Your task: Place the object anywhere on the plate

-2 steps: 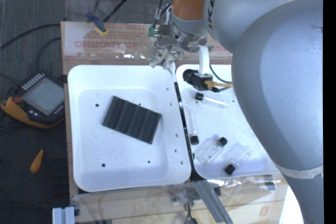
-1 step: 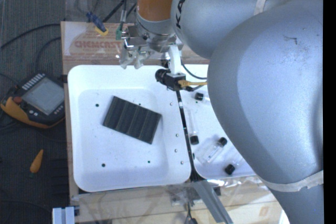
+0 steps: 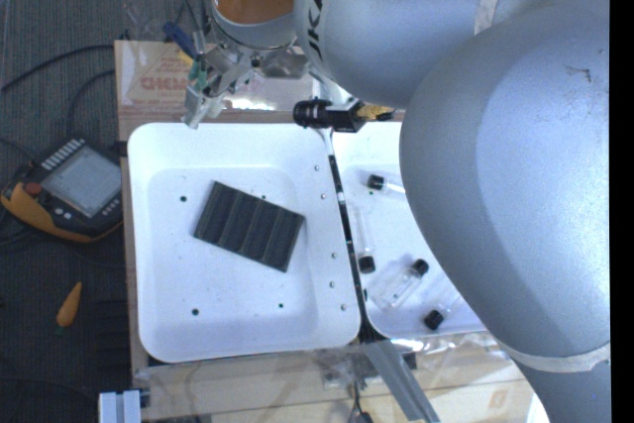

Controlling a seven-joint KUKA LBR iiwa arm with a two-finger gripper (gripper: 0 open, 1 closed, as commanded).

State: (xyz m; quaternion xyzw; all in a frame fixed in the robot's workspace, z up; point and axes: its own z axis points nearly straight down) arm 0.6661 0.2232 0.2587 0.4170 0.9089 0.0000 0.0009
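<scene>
A dark ribbed rectangular plate (image 3: 248,226) lies flat and slightly turned in the middle of the left white bin (image 3: 158,332). In the right bin (image 3: 391,154) lie small clear vials with black caps: one (image 3: 380,183) near the dividing wall and one (image 3: 401,283) lower down. Loose-looking black caps (image 3: 433,319) sit beside them. My gripper (image 3: 201,99) hangs over the far left corner of the left bin, above its rim and well away from the plate and the vials. I see nothing held in it.
The big grey arm covers most of the right bin. A cardboard box (image 3: 149,79) stands behind the left bin. A teach pendant (image 3: 71,188) and an orange tool (image 3: 67,304) lie on the floor at the left.
</scene>
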